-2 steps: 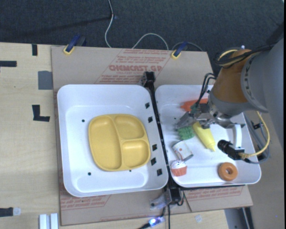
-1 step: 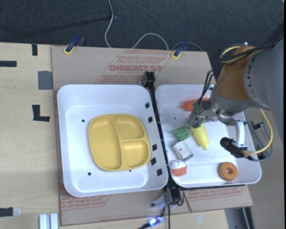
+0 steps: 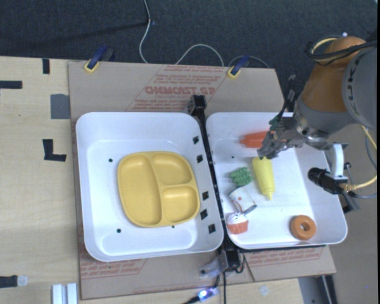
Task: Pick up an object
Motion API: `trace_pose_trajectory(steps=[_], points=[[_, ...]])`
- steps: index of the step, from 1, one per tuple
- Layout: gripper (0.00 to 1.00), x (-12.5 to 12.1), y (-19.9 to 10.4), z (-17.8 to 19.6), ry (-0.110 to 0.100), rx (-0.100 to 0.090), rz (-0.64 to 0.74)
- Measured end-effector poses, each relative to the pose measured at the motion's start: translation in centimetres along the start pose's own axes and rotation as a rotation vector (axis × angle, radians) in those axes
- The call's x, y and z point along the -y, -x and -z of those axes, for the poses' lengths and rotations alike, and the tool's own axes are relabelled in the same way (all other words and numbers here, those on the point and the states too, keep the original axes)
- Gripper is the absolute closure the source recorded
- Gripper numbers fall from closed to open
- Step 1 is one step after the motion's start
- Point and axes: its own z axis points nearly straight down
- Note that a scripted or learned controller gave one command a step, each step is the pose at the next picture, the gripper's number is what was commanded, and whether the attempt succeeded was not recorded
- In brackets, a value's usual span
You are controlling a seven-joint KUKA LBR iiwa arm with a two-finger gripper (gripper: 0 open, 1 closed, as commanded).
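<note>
The right bin (image 3: 316, 198) holds a yellow corn-like piece (image 3: 264, 176), an orange carrot (image 3: 253, 139), a small green piece (image 3: 242, 176), a white and red cupcake toy (image 3: 239, 222), a white scrap (image 3: 242, 201) and a brown doughnut (image 3: 303, 227). My gripper (image 3: 270, 147) hangs over the far part of this bin, between the carrot and the top end of the yellow piece. Its dark fingers point down and left. Nothing is visibly held between them.
The left bin (image 3: 95, 170) carries a yellow divided plate (image 3: 157, 187). A black divider clip strip (image 3: 204, 170) runs between the bins. Cardboard (image 3: 171, 87) lies under both, with a white cable (image 3: 196, 49) looping at the back.
</note>
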Motion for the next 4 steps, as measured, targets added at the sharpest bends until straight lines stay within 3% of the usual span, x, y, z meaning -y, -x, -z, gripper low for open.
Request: trace_pose_trajectory(steps=[1,2,4], points=[[1.00,0.1,-0.8,6.0,0.002,0.000,0.001],[1.00,0.0,-0.8,8.9,-0.001,0.000,0.001],[1.00,2.4,-11.2,7.5,-0.005,-0.001,0.004]])
